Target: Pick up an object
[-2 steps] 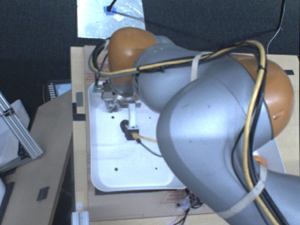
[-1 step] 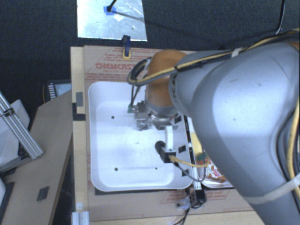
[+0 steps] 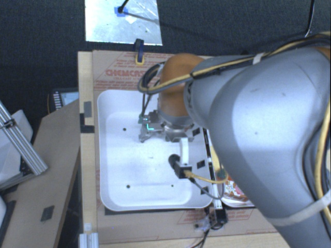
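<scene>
**A:** What is there to pick up?

**B:** Only a sliver of a packet (image 3: 235,190) shows. It has red and white print with some brown, and pokes out from under the grey arm (image 3: 269,133), just past the near right corner of the left bin (image 3: 111,190). Most of it is hidden.

**A:** Any writing?

**B:** The packet's print is too small to read. The cardboard (image 3: 121,72) under the bins carries red letters beginning "CHEMCA".

**A:** And the left bin?

**B:** White and shallow, with a few small dark dots on its floor. The gripper (image 3: 146,132) hangs over its far half, a greenish light glowing on it.

**A:** Open or closed?

**B:** I cannot tell from this angle.
</scene>
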Robot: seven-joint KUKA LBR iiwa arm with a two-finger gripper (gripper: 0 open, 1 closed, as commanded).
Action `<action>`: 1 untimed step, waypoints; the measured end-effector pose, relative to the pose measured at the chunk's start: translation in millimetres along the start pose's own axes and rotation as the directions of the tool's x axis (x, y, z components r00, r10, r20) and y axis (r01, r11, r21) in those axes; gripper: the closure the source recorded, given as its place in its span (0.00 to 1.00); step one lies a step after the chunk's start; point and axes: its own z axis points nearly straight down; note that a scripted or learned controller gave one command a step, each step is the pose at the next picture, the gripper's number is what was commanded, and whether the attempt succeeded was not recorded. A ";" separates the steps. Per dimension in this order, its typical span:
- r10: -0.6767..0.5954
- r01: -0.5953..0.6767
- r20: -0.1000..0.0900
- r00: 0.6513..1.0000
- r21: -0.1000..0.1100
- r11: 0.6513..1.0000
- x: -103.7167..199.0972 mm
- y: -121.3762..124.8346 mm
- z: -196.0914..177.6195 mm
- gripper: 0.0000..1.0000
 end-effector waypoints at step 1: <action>0.005 -0.005 0.000 1.000 -0.016 1.000 -70.4 -12.6 -171.1 0.00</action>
